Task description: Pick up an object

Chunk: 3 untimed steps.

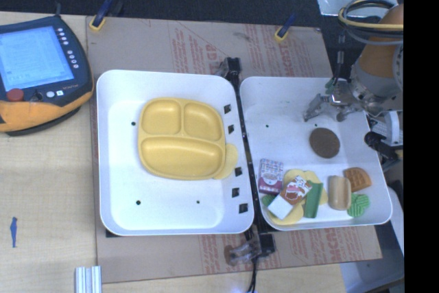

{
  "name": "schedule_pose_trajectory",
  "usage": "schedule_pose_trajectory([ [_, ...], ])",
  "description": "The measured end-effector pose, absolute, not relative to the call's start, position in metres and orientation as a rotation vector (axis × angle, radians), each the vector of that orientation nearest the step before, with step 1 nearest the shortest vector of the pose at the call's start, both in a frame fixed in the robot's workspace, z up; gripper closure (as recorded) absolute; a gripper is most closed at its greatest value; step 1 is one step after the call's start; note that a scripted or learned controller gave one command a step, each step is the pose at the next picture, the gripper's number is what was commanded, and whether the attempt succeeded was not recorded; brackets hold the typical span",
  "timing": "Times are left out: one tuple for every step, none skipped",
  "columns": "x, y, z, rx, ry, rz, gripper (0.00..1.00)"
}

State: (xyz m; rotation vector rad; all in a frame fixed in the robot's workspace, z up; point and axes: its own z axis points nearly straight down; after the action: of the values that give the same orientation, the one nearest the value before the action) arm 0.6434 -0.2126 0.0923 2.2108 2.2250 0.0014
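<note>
Tool [330, 105] over right bin [274, 96], fingers spread, gripping nothing. Brown round cookie [324, 143] just below it on bin floor. Toy food cluster along near edge. Yellow divided tray [182, 138] in left bin [116, 168].

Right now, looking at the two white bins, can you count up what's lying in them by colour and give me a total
Yellow: 2, the divided tray in the left bin and a yellow piece in the right bin
Brown: 2, the round disc and a waffle-like piece
Green: 2
Tan: 1
Printed packets: 2
White: 1
Total: 10
</note>
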Motion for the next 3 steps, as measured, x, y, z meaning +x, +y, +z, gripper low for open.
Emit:
schedule_pose_trajectory([
  [0.569,-0.171,0.091,2.224,2.231,-0.008,0.00],
  [0.573,-0.173,0.103,2.219,2.227,-0.005,1.00],
  [0.471,-0.133,0.137,2.228,2.231,-0.007,1.00],
])
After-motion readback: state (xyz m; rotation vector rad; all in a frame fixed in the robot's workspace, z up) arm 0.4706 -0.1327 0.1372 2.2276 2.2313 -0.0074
